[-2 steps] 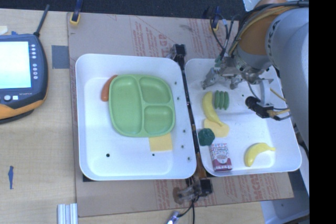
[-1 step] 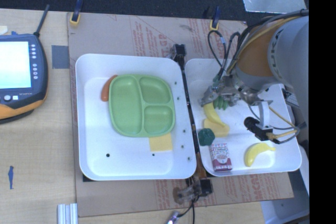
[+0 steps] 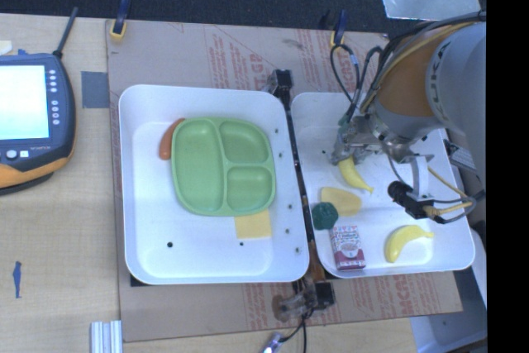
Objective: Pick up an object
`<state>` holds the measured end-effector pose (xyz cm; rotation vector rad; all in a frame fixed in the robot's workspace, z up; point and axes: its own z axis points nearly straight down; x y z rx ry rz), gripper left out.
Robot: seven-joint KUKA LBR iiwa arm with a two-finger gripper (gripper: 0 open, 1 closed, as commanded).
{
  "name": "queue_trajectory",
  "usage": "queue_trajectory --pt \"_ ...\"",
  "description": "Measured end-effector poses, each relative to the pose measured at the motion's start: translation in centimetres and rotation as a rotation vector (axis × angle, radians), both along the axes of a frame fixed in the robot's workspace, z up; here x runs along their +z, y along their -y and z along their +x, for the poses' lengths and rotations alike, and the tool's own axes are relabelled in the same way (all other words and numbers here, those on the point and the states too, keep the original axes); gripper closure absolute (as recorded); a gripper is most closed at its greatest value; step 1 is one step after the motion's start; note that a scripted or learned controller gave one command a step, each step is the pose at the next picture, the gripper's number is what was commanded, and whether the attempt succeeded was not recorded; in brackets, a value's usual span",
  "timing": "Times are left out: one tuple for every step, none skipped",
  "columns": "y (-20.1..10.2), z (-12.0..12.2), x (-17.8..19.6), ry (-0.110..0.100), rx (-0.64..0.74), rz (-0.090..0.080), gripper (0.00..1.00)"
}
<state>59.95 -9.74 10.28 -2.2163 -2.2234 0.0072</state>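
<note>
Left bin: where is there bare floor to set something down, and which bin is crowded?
In the left bin, bare floor runs along the left wall beside the green tray and across the near edge below the yellow square. The right bin is crowded: gripper, two bananas, cheese wedge, green lump and red carton.

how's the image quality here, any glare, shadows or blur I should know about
In the camera view, lighting is even and bright; the white bins look nearly washed out, with only soft shadows under the green tray. The arm at the right is slightly soft and hides its gripper in shadow. Small items like the red carton are low in detail.
</note>
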Motion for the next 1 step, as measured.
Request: queue_trajectory --pt "-6.59 1.5 8.94 0.002 0.001 0.003 1.0"
